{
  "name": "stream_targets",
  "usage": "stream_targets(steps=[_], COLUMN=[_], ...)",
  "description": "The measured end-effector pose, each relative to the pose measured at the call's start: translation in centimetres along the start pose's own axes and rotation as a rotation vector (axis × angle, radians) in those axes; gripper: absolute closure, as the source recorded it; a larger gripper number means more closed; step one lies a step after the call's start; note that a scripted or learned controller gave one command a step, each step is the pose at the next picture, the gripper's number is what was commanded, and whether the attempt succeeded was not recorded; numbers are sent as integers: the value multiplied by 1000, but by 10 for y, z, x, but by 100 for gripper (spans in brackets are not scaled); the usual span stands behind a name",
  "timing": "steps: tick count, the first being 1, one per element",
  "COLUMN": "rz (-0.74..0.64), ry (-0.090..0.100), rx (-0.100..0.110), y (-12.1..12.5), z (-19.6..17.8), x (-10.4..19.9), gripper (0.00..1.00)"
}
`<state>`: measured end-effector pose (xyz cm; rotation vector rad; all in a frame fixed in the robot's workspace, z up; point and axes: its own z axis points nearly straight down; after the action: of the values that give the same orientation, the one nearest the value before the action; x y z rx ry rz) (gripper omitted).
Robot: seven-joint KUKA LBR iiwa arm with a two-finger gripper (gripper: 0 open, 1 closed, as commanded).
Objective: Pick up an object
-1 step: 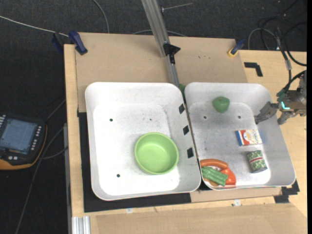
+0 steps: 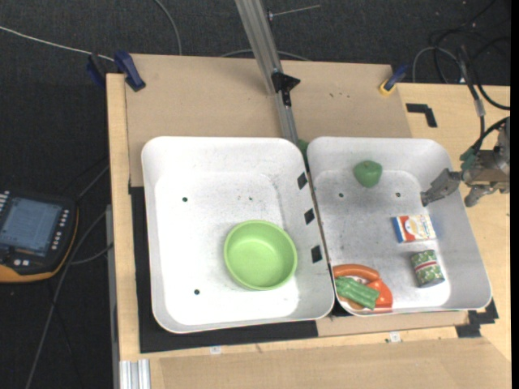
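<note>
End effector (image 2: 454,186) at right bin's (image 2: 462,241) edge, partly cut off, grip state unclear.

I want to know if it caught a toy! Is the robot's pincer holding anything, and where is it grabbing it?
No, nothing is held. The pincer sits at the right bin's edge, with nothing between its tips. The small box lies apart in the bin.

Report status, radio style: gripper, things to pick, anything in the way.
Gripper at right bin's right edge, holding nothing. Green apple, small carton, can, plate of vegetables lie loose there. Green bowl in left bin. Nothing blocking.
</note>
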<state>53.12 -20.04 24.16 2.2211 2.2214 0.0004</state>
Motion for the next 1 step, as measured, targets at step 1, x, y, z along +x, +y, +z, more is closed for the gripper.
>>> stream_targets(steps=[1], rz=[0], ry=[1], rx=[4], y=[8], z=[56], x=[-3], gripper=[0])
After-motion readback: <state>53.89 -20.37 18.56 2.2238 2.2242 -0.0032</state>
